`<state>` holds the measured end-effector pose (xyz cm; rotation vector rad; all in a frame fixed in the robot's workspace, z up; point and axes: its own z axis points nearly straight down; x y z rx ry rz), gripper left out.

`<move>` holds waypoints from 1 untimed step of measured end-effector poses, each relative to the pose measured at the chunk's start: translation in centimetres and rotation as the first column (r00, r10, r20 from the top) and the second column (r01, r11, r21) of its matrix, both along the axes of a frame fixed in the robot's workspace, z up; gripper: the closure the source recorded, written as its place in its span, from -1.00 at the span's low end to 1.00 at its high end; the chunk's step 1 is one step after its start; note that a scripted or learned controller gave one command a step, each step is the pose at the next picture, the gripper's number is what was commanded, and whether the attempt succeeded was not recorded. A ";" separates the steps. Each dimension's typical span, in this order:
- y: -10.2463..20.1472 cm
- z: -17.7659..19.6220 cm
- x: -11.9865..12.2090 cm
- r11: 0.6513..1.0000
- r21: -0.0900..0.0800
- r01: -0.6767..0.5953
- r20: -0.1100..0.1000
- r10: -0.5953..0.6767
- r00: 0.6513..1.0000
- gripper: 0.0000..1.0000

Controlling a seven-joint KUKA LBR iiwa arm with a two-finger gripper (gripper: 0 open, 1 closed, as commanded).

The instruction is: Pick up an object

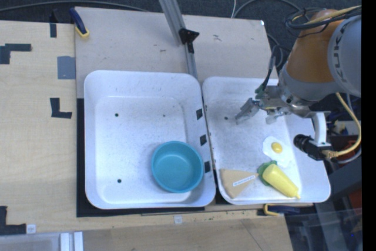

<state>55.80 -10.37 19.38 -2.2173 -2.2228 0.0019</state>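
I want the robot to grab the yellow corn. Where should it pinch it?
Probably across the middle of the corn, coming straight down from above. It lies flat and slanted in the right bin, long and narrow, so pinching its thin sides fits best. The cheese wedge sits close at its green end.

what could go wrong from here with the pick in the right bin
1. The tool hovers over bare floor in the right bin, apart from every item; a straight descent would likely grab nothing.
2. The fried egg, corn cob and cheese wedge sit crowded at the near corner, so a grasp may nudge a neighbour or hit the wall.
3. The egg looks flat, hard to pinch.
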 end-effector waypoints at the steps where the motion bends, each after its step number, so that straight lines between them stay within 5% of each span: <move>1: 0.0 0.0 0.0 1.000 0.000 0.000 0.000 0.000 1.000 -1.00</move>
